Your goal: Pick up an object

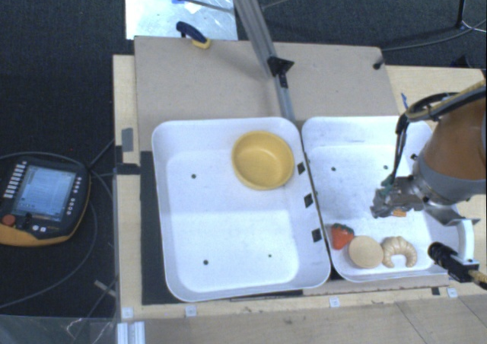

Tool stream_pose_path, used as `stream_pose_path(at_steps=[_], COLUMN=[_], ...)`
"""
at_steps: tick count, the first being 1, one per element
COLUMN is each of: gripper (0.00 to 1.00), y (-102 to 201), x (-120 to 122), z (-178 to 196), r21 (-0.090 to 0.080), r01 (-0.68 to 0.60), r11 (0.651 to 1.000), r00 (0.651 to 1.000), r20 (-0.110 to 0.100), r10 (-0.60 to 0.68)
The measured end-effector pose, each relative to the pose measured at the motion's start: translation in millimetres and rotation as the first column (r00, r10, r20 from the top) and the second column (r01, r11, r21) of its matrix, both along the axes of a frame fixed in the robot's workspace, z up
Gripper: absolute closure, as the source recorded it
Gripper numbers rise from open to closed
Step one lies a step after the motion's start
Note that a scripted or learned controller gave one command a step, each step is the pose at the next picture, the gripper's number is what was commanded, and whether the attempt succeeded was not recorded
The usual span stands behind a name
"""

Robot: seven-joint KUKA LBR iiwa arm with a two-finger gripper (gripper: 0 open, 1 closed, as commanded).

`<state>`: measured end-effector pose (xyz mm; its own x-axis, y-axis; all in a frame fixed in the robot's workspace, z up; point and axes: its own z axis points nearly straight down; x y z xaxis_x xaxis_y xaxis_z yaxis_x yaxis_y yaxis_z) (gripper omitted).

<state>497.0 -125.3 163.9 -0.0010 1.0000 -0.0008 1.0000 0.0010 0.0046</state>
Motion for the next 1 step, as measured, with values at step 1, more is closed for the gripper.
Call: stream_pose_path(at_steps=[1], gripper=[1.0], y=[-0.6], x=[1.2], z=[62.9], r21=[0.0], r01=[0.0], r11=[1.0], r00=[1.0], r20=[0.002], r10=[0.0])
